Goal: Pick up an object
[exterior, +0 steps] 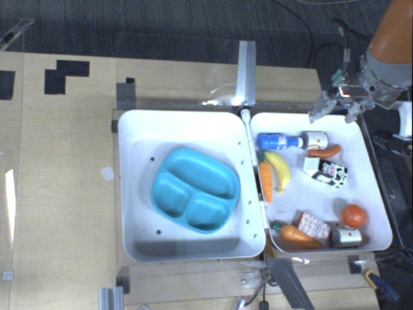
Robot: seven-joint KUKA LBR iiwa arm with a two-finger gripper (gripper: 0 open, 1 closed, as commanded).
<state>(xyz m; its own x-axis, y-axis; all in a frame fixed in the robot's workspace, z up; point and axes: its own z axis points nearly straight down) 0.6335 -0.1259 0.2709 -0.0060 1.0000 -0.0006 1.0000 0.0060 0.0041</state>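
Nearest, a carrot [299, 236] lies at the right bin's [381, 219] front edge. Gripper [335, 110] hovers above the back rim, fingers spread, holding nothing; better to descend squarely over the uncrowded banana [279, 168].

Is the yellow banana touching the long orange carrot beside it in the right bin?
Touching. In the camera view, the yellow banana lies with its lower edge against the long orange carrot, with no white bin floor showing between them along that stretch.
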